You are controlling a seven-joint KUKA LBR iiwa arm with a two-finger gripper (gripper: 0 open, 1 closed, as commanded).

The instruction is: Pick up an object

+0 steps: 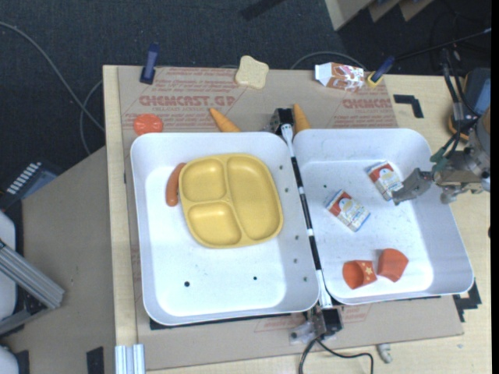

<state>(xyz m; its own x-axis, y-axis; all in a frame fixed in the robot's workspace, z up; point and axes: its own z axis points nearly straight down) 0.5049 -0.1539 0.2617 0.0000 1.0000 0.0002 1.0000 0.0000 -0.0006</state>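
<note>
I note the gripper (pixel 411 187) at the frame's right edge, just beside a small red-and-white carton (pixel 384 179) in the right bin (pixel 437 232); I cannot tell its state. A second boxy carton (pixel 347 209) lies toward centre, two glossy red blocks (pixel 376 269) lower. The smooth yellow divided plate (pixel 231 199) occupies the left bin (pixel 156 232).

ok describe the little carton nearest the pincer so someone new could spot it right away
Start at the right-hand white bin, then look to its upper right area, close to the pincer. The small red and white carton lies there, tilted. A similar carton sits nearer the bin's middle with blue on it, and two orange-red pieces lie near the front edge.
</note>
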